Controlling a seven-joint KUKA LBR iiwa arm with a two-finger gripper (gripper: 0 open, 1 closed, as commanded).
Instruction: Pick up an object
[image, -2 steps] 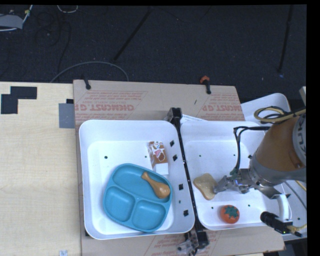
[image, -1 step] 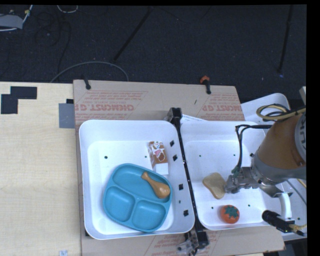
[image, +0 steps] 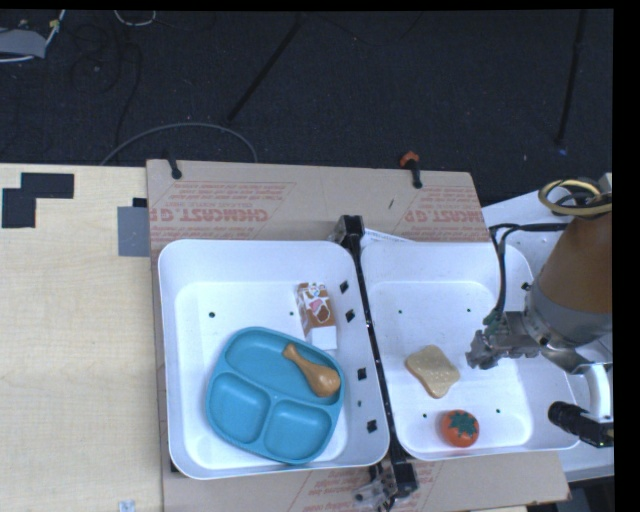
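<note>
Camera view looks down on two white bins side by side on the counter, and the pick has not yet happened as far as can be judged. The hand sits low over the right bin, at the end of the grey arm that comes in from the right. Nothing is seen between its fingers. Whether they are spread or pressed together cannot be told: the hand is small, dark and seen partly end-on.

Nearest to it is a tan, bread-like piece, lying flat on the bin floor just beside the hand on its left, seemingly apart from it. This looks the likeliest thing to be picked. An orange-red tomato-like toy lies nearer the front wall of the same bin, a little farther from the hand.

The left bin holds a blue divided plate with a tan drumstick-shaped toy lying across its upper compartments, and a small brown-and-white packet beside the plate near the middle divider.

What is left, then, is everything that matters: moving over a thing, closing on it and lifting it clear.

Much of the arm is cut off at the right edge, and its bulk hides part of the right bin's far wall. The height of the hand above the bin floor is hard to judge from this slant.
</note>
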